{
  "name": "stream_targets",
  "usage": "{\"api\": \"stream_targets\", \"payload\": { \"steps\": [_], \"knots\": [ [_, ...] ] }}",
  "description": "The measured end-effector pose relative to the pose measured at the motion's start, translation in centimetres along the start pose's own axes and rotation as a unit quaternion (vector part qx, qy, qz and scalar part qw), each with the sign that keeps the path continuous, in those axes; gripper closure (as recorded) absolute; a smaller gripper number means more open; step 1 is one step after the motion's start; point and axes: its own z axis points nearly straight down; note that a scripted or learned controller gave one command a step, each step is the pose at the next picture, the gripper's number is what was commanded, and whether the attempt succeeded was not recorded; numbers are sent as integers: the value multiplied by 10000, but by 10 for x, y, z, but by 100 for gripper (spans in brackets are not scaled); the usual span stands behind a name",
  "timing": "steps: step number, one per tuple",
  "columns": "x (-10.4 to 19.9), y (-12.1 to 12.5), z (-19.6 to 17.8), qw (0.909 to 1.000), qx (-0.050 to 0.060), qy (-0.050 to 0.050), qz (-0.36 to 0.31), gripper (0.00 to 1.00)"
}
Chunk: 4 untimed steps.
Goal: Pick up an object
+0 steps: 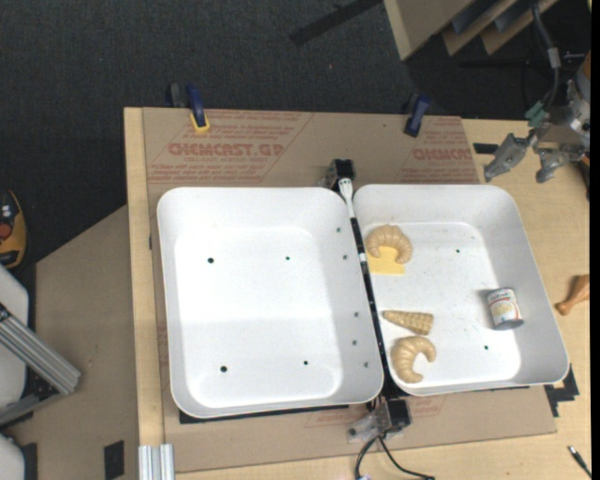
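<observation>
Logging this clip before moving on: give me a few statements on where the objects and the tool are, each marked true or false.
1. Two croissants lie in the right bin. True.
2. The small can sits in the left bin. False: it is in the right bin, near its right wall.
3. The cone lies between the two croissants. True.
4. The tool is down among the objects. False: it is beyond the right bin's far right corner.

Dark carpet floor [141, 47]; brown board bench top [309, 136]; aluminium rail [37, 352] at left; wooden furniture [450, 23] top right
</observation>
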Motion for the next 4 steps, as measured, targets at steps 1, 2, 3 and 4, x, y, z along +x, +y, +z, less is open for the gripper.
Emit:
{"api": "stream_targets", "payload": {
  "steps": [1, 2, 3, 4],
  "knots": [
    [16, -2, 182, 10000, 65, 26, -11, 0],
    [14, 2, 159, 10000, -21, -10, -16, 100],
    [10, -2, -66, 9999, -97, -33, -5, 100],
    [77, -13, -21, 10000, 22, 20, -31, 100]
  ]
}}
